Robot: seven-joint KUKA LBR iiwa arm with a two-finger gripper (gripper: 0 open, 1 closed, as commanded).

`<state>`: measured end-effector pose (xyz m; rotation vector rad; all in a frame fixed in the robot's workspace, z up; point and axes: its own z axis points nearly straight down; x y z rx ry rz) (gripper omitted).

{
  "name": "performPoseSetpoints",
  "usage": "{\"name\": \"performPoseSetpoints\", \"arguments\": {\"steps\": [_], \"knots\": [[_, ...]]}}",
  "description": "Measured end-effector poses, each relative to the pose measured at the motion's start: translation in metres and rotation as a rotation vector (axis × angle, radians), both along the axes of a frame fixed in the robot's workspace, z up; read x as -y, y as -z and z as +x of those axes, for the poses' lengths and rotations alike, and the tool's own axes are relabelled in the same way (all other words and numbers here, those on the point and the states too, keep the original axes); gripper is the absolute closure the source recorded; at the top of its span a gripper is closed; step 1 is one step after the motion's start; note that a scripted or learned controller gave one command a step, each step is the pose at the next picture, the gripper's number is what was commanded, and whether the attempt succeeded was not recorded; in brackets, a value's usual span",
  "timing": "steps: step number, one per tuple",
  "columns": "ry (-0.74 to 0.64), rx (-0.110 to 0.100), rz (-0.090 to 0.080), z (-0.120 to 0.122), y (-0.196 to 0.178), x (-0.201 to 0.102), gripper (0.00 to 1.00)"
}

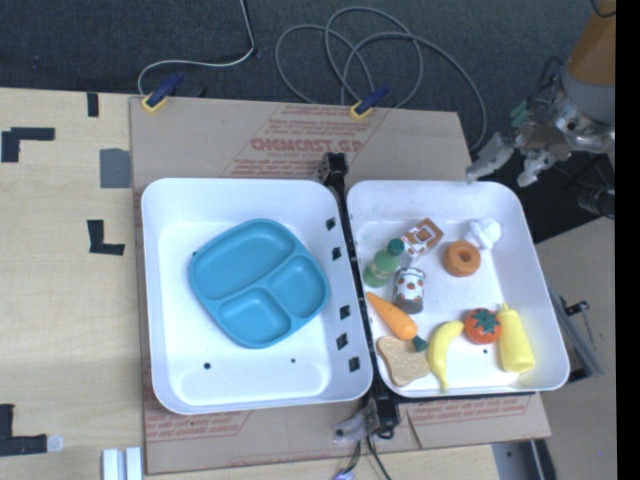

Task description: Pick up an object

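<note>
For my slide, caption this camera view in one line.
Claw poised above the right bin of toy food, beside the left bin holding a blue divided plate.

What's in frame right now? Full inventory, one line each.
tray: 1, blue, three compartments, left bin
bins: 2, white, side by side
donut: 1, brown, right bin
carrot: 1, orange, right bin
banana: 1, yellow, right bin front
tomato: 1, red, beside banana
bottle: 1, yellow, right bin front corner
toast: 1, tan, right bin front
cables: grey, behind bins
gripper: 1, grey, above right bin's far edge, holding nothing
</note>
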<state>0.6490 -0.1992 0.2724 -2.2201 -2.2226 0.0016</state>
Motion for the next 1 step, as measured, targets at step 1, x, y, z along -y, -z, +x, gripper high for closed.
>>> {"name": "performPoseSetpoints", "arguments": {"steps": [1], "knots": [[0.001,-0.004,0.002,-0.0442,0.159,0.024,0.0]]}}
